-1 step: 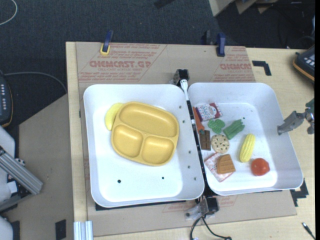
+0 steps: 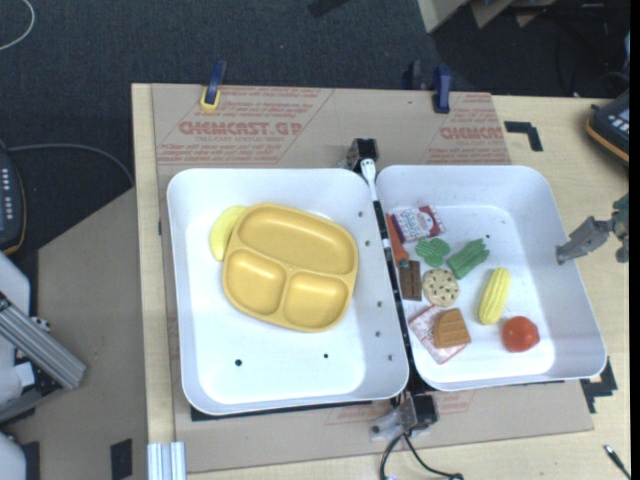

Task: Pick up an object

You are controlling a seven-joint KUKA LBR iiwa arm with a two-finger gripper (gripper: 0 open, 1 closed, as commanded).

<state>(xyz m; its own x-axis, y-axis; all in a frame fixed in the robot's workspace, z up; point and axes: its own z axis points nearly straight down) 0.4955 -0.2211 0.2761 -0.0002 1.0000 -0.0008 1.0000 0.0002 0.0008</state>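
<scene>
The right bin (image 2: 560, 218) holds several small toy foods: a red and white packet (image 2: 414, 222), two green pieces (image 2: 434, 250) (image 2: 468, 258), a round cookie (image 2: 440, 287), a yellow corn cob (image 2: 493, 295), a red tomato (image 2: 520, 334), an orange cracker (image 2: 451, 327) on a clear wrapper and a brown bar (image 2: 408, 278). My gripper (image 2: 578, 246) hangs at the right rim of this bin, apart from all the foods and well to the right of the corn cob. Nothing shows in its grasp.
In the left bin (image 2: 200, 348) lies a yellow divided plate (image 2: 290, 266) with a yellow piece (image 2: 224, 231) tucked under its left edge. Black clips (image 2: 364, 154) join the bins at the middle seam. Brown cardboard (image 2: 300, 118) lines the bench.
</scene>
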